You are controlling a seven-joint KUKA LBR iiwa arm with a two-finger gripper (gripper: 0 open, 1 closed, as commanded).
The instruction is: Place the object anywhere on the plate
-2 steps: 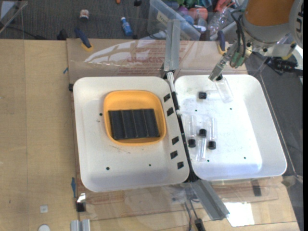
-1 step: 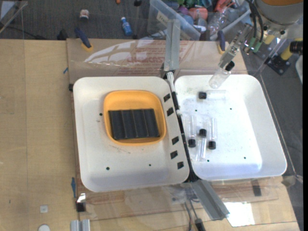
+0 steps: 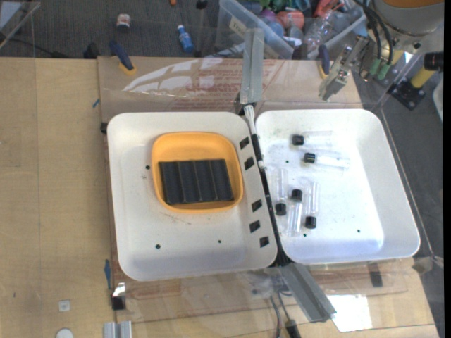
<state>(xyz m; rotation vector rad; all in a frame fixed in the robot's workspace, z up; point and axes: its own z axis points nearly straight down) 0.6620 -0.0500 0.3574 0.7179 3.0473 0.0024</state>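
Observation:
An orange plate (image 3: 163, 153) lies in the left bin (image 3: 134, 238), and a black ribbed block (image 3: 196, 181) rests flat on it. Several clear tubes with black caps are scattered in the right bin (image 3: 380, 210), among them one near the back (image 3: 310, 141), one just below it (image 3: 324, 160) and one at the front (image 3: 310, 213). My gripper (image 3: 334, 80) hangs above the back edge of the right bin, well clear of the tubes and far right of the plate. Nothing shows in it.
A metal divider (image 3: 251, 69) runs between the bins at the back. A clear tub of coloured items (image 3: 289, 5) stands behind the bench. The arm's wrist and cables (image 3: 394, 27) crowd the top right corner.

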